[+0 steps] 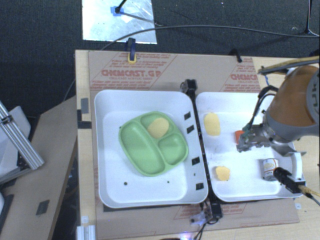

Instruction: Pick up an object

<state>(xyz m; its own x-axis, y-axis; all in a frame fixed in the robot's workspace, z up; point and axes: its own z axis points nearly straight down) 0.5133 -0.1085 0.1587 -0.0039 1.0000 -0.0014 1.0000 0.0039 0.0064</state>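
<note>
In the right bin [227, 111], a long yellow piece [212, 124] lies near the bin's left wall toward the far edge, and a smaller yellow chunk [222, 173] sits closer to the near edge, well apart from it. A small can-like object [269, 168] rests near the bin's right near corner. The tool [246, 140] hangs low over the middle of this bin, between the long piece and the can, with a spot of orange-red at its tip; whether it is clenched or released cannot be told from here, and nothing is seen between its parts. The grey arm [297, 104] with its orange band comes in over the desk's right edge. Over to the left bin [107, 134]: a green divided plate [150, 144] lies tilted across its middle, with a yellow round item [158, 127] in the far compartment. Black clips line the seam between the bins. Both bins sit on a brown board printed with red lettering [125, 74], a blue-and-yellow clamp [131, 49] at its far edge. Beyond it, dark carpet [40, 34] carries a shiny sheet [117, 14] and black cables.
</note>
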